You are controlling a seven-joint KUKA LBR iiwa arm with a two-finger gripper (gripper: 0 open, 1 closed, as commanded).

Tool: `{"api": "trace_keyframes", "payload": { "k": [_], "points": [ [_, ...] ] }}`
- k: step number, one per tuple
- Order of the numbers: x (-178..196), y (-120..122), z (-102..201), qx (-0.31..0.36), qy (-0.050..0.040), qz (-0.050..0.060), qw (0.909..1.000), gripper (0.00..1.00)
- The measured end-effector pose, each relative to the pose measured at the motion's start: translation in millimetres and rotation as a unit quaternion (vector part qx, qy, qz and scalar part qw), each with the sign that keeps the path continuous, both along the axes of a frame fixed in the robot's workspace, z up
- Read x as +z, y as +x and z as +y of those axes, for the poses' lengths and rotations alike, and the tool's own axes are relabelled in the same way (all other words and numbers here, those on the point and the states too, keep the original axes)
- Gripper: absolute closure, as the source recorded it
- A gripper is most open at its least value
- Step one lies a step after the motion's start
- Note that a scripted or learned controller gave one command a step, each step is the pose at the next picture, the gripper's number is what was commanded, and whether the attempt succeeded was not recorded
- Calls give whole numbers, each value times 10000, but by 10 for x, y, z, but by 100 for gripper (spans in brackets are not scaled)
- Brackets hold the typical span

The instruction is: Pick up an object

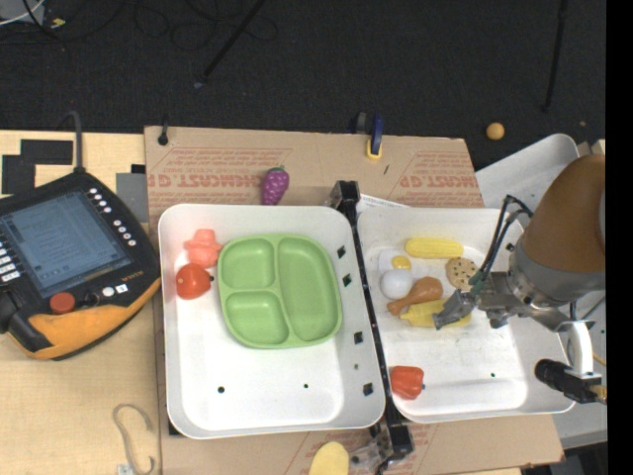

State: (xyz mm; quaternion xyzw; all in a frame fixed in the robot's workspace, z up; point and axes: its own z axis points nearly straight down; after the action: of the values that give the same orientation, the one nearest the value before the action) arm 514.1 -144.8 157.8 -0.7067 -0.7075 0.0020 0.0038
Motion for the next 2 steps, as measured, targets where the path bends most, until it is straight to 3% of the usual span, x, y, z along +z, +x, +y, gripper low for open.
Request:
{"api": "trace_keyframes", "payload": {
  "k": [2],
  "points": [
    [-717, -43, -13, 2, -5, -22, 10000, 0]
  ]
}}
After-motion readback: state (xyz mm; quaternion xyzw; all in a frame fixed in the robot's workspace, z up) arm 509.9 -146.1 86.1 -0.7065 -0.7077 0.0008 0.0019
